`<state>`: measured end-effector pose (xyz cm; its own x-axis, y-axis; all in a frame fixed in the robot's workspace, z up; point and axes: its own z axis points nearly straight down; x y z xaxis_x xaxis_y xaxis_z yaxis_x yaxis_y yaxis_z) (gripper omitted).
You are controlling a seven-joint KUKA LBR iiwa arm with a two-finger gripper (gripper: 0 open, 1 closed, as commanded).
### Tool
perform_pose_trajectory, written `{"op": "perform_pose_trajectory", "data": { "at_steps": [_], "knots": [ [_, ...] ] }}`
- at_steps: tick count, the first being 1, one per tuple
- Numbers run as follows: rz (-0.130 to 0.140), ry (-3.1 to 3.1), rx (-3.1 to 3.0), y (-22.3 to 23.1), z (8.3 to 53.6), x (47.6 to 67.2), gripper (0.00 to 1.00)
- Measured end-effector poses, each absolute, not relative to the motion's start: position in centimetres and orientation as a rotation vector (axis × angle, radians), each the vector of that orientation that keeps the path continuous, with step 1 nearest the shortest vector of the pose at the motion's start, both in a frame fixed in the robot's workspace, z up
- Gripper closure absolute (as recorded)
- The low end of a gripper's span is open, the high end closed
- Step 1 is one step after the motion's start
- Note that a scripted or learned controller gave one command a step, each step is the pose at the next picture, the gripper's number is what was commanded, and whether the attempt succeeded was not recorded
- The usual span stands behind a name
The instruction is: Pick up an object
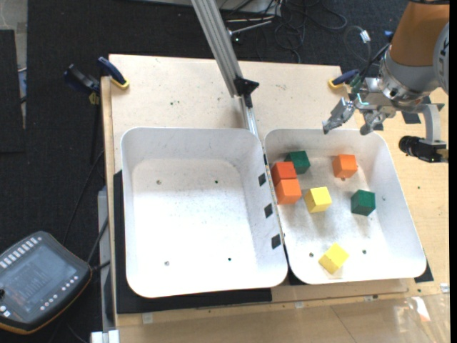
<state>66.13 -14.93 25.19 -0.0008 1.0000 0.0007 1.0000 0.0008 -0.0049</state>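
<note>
Several small cubes lie in the right bin (400,213). Two orange cubes (286,181) sit together by its left wall, with a green cube (298,161) just behind them. Another orange cube (345,166) rests near the back, a second green cube (363,202) to the right, a yellow cube (318,199) in the middle and another yellow cube (333,258) near the front. My gripper (351,120) hangs above the bin's back rim, open, with nothing between its fingers. It is behind and above the lone orange cube.
The left bin (143,163) stands beside the right one on the bench. A slanted metal pole (218,38) rises from between the bins' back edges. Clamps sit at the bench's back corners (114,73). A teach pendant (36,281) lies at lower left.
</note>
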Motion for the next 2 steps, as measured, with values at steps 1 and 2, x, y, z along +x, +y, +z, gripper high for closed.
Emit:
{"op": "perform_pose_trajectory", "data": {
  "at_steps": [1,2],
  "knots": [
    [0.002,-2.225,-2.218,-14.9,25.5,66.2,0.00],
    [0.005,-2.222,-2.218,-14.8,21.2,66.2,0.00]
  ]
}}
